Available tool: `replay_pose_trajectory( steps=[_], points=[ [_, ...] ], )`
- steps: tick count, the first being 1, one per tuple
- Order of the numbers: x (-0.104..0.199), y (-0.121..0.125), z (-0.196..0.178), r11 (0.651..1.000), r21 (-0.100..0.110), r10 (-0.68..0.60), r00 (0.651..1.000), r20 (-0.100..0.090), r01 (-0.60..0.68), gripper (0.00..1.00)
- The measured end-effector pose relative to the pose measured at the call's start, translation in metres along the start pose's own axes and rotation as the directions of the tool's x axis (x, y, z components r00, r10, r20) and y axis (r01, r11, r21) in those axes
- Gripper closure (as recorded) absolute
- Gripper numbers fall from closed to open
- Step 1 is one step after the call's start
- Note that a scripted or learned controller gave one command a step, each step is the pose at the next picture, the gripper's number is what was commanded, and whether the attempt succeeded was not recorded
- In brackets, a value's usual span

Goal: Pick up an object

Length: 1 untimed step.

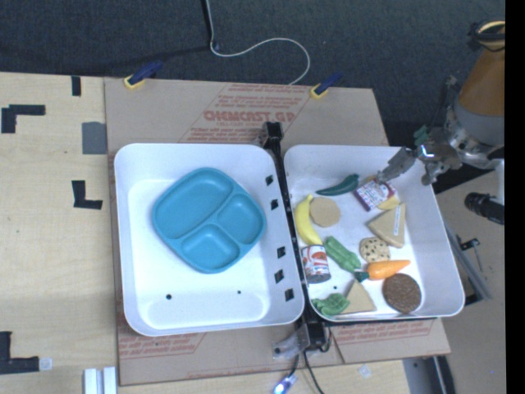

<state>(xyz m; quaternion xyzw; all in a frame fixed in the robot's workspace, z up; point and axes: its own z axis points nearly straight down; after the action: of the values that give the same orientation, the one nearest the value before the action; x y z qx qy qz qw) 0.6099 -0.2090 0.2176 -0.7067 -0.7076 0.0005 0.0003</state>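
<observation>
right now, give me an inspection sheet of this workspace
surface: two shallow white bins side by side, left bin and right bin, on a cardboard sheet
job's things: yellow toy banana, orange toy carrot, round brown toy patty, small red-labelled can, all in right bin
clutter: blue three-compartment plastic tray in left bin
grippers: pincer over right bin's far edge, near purple-white packet
cables: thin white cable looping behind bench
surroundings: dark carpet

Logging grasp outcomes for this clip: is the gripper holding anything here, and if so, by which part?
Cannot be told. The gripper hangs over the right bin, just above a small red-and-white packet, but the view is too small to show contact or a hold.
</observation>
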Motion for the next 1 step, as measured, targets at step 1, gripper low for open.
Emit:
replay_pose_trajectory(
  steps=[1],
  points=[
    [0.0596,-0.0261,-0.0123,1.000,0.001,-0.005,1.000,-0.002,0.005,0.00]
  ],
)
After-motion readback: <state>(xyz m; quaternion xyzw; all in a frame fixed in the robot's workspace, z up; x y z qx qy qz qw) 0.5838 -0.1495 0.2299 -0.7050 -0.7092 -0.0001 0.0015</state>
